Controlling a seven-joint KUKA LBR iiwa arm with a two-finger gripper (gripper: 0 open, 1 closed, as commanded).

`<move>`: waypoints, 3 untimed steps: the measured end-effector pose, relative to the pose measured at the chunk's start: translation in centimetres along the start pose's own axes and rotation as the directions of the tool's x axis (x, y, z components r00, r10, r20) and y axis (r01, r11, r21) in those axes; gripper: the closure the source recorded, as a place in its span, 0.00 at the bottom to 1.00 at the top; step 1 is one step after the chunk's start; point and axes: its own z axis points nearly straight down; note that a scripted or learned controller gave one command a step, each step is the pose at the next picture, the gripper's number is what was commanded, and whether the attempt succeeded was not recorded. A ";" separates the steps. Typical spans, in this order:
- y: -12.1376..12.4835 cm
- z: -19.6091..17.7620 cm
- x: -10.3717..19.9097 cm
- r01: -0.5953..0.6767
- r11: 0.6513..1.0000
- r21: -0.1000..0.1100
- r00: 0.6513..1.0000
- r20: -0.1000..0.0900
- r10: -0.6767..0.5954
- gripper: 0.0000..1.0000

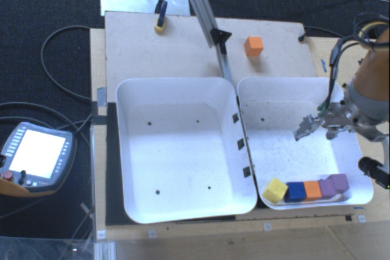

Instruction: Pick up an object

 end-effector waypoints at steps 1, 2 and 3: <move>-0.9 12.8 2.3 0.000 1.000 0.009 1.000 -0.002 0.000 0.00; -0.7 12.4 2.1 -0.001 1.000 0.002 1.000 0.000 0.001 0.00; -2.8 13.6 4.4 0.000 1.000 0.004 1.000 -0.002 0.000 0.00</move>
